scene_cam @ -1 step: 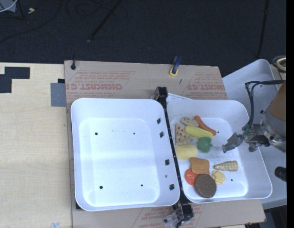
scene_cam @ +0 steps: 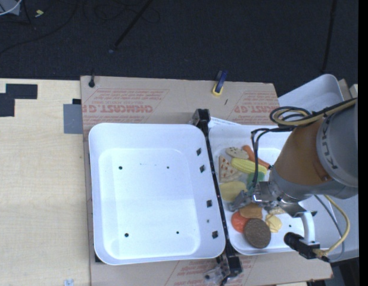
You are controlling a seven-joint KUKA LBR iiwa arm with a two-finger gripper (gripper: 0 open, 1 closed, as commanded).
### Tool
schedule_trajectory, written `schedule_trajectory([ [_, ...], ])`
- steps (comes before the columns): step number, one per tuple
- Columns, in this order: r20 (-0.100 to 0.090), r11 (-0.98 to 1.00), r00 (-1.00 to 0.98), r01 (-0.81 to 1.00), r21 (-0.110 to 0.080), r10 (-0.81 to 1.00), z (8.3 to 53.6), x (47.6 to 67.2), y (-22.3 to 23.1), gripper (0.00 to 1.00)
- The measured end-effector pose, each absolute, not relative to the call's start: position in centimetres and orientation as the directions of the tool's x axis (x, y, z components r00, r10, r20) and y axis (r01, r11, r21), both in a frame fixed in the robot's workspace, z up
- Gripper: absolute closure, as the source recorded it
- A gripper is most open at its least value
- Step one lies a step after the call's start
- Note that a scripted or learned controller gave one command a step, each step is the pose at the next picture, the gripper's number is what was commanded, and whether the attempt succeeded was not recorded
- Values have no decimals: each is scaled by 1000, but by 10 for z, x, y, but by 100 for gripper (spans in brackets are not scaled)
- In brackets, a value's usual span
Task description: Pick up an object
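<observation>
Reaching down into the right bin (scene_cam: 234, 244) now, my gripper (scene_cam: 255, 196) sits low over the heap of toy food, and from up here I cannot tell what state it's in; the wrist hides it. Landmark is the round brown cookie (scene_cam: 257, 233) at the bin's near edge. Just left of the cookie, a red-orange tomato (scene_cam: 238, 221). Beyond the cookie, a yellow corn cob (scene_cam: 245, 165), with a waffle-patterned piece (scene_cam: 227, 168) at its left. The left bin (scene_cam: 149, 192) lies well left of the cookie.
</observation>
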State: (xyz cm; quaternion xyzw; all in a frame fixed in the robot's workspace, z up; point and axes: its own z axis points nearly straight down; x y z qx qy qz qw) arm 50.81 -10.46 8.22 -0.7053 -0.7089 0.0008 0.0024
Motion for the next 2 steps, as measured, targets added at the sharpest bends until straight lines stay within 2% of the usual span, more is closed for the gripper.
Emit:
schedule_trajectory([
  [1, 1, -4, 4, 1000, -5, 1000, 98, 509, -110, 100],
  [2, 2, 11, -11, 1000, 12, 1000, 205, 574, -27, 100],
])
